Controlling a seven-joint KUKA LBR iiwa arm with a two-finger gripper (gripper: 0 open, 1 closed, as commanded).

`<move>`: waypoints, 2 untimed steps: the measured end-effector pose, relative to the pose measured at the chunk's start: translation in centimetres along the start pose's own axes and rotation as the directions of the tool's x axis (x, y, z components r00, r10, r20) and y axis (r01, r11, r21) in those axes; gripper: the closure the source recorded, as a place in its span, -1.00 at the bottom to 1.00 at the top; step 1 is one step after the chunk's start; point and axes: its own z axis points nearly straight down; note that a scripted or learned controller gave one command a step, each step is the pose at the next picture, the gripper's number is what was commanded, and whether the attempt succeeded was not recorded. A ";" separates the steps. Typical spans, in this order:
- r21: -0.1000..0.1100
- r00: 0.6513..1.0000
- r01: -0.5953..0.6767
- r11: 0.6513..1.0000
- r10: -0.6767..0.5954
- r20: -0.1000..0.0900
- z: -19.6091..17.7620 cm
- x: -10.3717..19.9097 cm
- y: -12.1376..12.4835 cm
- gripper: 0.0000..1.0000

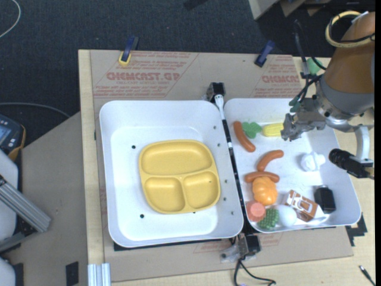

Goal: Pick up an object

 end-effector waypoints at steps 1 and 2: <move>0.001 1.000 0.001 1.000 -0.001 -0.001 0.4 5.0 1.0 1.00; 0.000 1.000 0.002 1.000 -0.002 -0.002 0.4 10.9 2.8 1.00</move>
